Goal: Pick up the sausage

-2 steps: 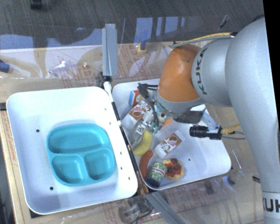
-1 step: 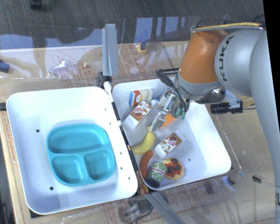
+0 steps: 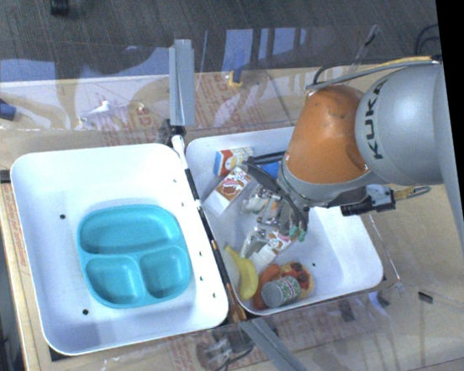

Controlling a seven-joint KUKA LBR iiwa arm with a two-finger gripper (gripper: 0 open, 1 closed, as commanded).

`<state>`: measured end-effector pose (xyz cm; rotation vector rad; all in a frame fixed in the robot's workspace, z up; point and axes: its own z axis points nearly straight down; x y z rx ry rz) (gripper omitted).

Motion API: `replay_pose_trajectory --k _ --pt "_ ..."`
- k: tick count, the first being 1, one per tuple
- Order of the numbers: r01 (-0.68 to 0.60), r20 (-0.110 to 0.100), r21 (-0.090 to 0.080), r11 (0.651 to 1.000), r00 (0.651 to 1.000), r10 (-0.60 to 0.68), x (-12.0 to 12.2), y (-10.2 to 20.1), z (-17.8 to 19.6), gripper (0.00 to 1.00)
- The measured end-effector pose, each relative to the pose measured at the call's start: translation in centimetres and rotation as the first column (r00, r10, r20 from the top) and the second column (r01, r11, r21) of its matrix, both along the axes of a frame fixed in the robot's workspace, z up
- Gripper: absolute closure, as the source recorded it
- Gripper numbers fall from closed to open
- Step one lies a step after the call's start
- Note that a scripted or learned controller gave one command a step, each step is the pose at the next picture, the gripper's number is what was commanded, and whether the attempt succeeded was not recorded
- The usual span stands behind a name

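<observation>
The sausage [image 3: 269,275] looks like a reddish-orange piece lying near the front of the right bin [image 3: 351,249], between a yellow banana [image 3: 244,274] and a can; the can hides part of it. My gripper [image 3: 269,220] hangs over the middle of the right bin, just above and behind the sausage, pointing left and down. Nothing can be seen held in it. The orange wrist band [image 3: 327,138] and grey arm cover the bin's back right part.
A can with a colourful label [image 3: 282,293] lies at the right bin's front edge. A red, white and blue carton [image 3: 232,172] sits at its back left. The left bin [image 3: 45,247] holds a turquoise divided tray [image 3: 132,253].
</observation>
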<state>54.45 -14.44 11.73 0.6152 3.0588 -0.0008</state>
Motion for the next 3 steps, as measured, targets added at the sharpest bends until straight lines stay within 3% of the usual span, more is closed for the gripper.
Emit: replay_pose_trajectory --k 1,2,3 --pt "-0.041 -0.011 -0.004 0.999 0.999 0.041 0.6 3.3 -1.6 0.0" --pt "0.043 -0.018 0.003 0.999 0.999 -0.043 7.7 -4.6 4.1 0.0" --pt "0.395 -0.024 0.004 0.919 0.919 -0.394 -0.6 -1.8 3.0 0.0"
